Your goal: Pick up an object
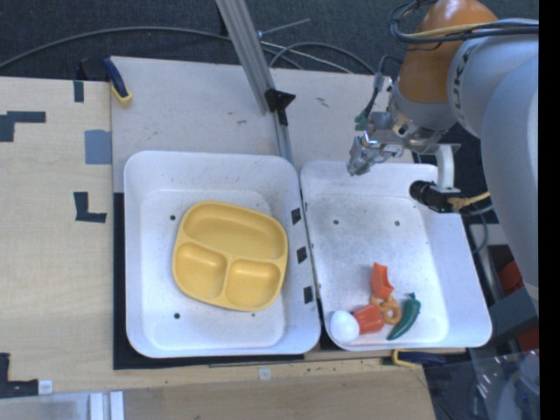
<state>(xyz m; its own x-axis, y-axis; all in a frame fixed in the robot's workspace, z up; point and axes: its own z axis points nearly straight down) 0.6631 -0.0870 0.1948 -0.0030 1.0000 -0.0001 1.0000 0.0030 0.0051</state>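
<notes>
Nearest to us, at the front edge of the right bin (455, 261), we see a small cluster of objects: a white egg-like ball (344, 325) at the front left corner, just beside an orange carrot-shaped piece (371, 317) whose long axis runs roughly left to right, and a green pepper (405, 317) whose long axis slants from lower left up to upper right, its tip toward the bin's front. Behind them we find an orange-red piece (380, 280) standing more upright, its long axis running front to back, and a small pretzel-like ring (390, 307) among them. In the left bin (149, 234) we see a yellow divided plate (231, 255) lying flat. At the far rim of the right bin we see the gripper (360, 164), well apart from the cluster, with nothing visible between its fingers; we cannot tell how far they are parted.
</notes>
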